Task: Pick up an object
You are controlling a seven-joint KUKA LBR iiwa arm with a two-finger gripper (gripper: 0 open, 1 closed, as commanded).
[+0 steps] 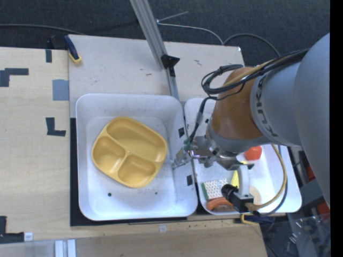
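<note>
Orange-banded arm hangs over right bin, hiding most of its contents. Yellow plate sits in left bin, well apart from gripper. Risk, as we judge it: gripper near the bins' shared wall, may snag the rim. Jaws: we cannot tell opening; nothing seen held.

The one readable marking is the dark lettering "KUKA" running sideways along the grey casing of the arm, just beside its orange band, while the bins, the table and the things lying in them carry no legible text.
</note>
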